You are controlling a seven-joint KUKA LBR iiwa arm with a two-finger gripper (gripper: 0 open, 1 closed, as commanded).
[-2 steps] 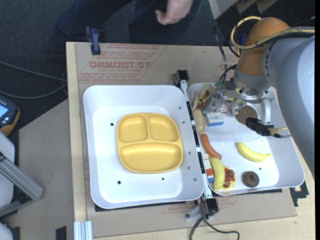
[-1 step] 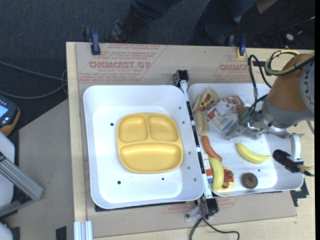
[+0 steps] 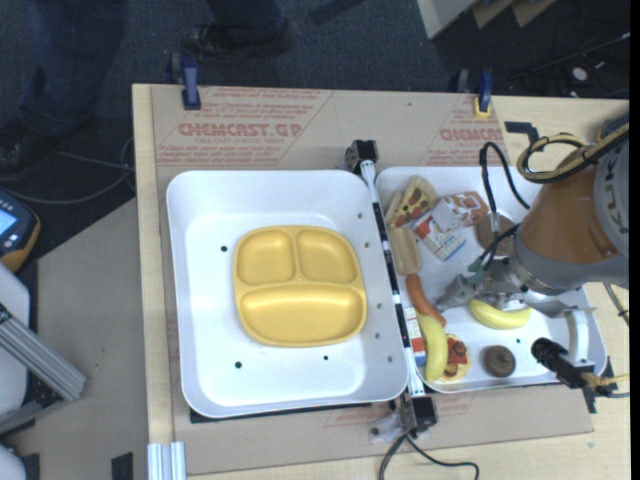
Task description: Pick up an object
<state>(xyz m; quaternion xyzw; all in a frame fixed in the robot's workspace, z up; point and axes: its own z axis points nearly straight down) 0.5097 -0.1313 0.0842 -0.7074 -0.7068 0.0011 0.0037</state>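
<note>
The right bin (image 3: pixel 592 346) holds several toy foods. A short yellow banana (image 3: pixel 500 316) lies near its middle, and my gripper (image 3: pixel 487 290) hangs directly over its upper edge, with the grey and orange arm (image 3: pixel 560 230) coming in from the right. Whether the gripper touches the banana is unclear. A longer banana (image 3: pixel 433 340) lies along the bin's left wall, with a brown donut (image 3: pixel 498 360) at the front. A pizza slice (image 3: pixel 408 204) and a white and red carton (image 3: pixel 447 230) lie at the back.
The left bin (image 3: pixel 195 268) carries a yellow divided plate (image 3: pixel 300 286). A tan bun (image 3: pixel 405 253), an orange sausage (image 3: pixel 417 294) and a small round pizza (image 3: pixel 456 358) crowd the right bin's left side. Black cables (image 3: pixel 495 173) loop over its back edge.
</note>
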